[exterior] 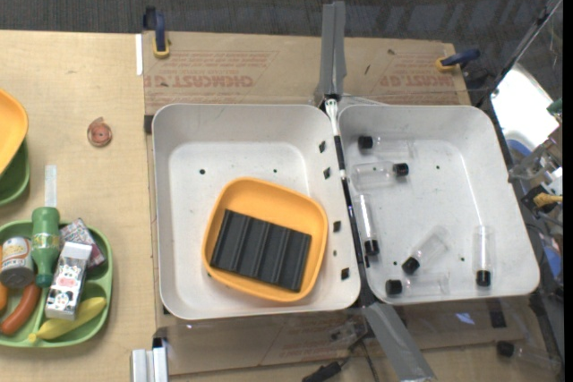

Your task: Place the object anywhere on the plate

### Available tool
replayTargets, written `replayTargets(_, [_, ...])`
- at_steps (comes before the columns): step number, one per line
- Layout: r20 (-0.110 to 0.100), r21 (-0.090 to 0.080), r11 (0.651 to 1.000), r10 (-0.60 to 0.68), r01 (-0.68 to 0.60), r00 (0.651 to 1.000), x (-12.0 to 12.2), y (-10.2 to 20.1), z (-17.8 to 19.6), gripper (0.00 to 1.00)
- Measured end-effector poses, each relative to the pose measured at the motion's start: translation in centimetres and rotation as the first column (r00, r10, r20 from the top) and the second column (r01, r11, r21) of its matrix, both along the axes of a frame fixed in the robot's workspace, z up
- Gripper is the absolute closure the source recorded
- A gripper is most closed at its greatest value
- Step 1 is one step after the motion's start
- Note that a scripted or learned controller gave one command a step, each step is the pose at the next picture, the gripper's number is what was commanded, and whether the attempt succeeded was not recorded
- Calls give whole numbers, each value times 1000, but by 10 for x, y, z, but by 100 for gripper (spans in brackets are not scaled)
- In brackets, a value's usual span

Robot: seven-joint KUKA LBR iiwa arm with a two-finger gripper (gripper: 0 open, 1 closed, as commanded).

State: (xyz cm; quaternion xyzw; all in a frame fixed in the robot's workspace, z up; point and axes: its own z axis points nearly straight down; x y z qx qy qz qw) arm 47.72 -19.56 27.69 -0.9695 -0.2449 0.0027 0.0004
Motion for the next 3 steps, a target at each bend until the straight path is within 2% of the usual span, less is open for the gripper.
replayTargets(1, [0, -1, 997, -82, 82, 997, 0, -26, 26, 0])
replayTargets(3, [-1, 1, 980, -200, 200, 980, -1, -26, -92, 0])
